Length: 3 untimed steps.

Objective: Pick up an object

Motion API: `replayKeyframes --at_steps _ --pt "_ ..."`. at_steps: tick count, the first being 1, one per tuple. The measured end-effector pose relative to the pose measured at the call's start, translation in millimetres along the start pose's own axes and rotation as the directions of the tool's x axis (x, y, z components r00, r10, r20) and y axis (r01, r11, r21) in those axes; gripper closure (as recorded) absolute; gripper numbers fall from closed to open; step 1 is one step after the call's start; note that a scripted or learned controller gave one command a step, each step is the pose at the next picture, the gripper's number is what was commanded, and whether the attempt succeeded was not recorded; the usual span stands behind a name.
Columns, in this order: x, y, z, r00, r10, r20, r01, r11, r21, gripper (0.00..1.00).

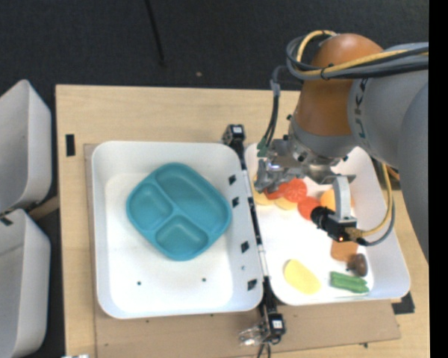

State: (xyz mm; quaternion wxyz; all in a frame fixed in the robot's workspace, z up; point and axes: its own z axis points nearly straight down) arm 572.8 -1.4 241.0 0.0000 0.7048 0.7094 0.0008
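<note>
My gripper (270,179) reaches down into the far left corner of the right bin (384,271), right by the divider. A red-orange toy (291,191) lies just to its right and touches it. A yellow piece (263,198) peeks out just below it. Another red piece (307,208) and an orange one (327,198) sit close by. Nearer the front lie a yellow lemon-like toy (302,276), a green pod (349,282), a brown lump (357,263) and an orange piece (341,249).
A teal divided plate (178,209) lies in the left bin (112,282). The arm's orange band (342,58) and grey body hang over the right bin's far side. A black fitting (325,221) with cables juts over the bin's middle.
</note>
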Motion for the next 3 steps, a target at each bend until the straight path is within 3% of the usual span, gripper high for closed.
replayKeyframes --at_steps 1,2,3 --pt "37 26 8 1.000 0.001 0.001 -0.001 1.000 0.000 1.00" --pt "74 42 -10 1.000 0.001 0.000 -0.001 1.000 -0.002 1.00" --pt "70 51 10 1.000 0.003 0.003 -0.003 1.000 0.003 1.00"
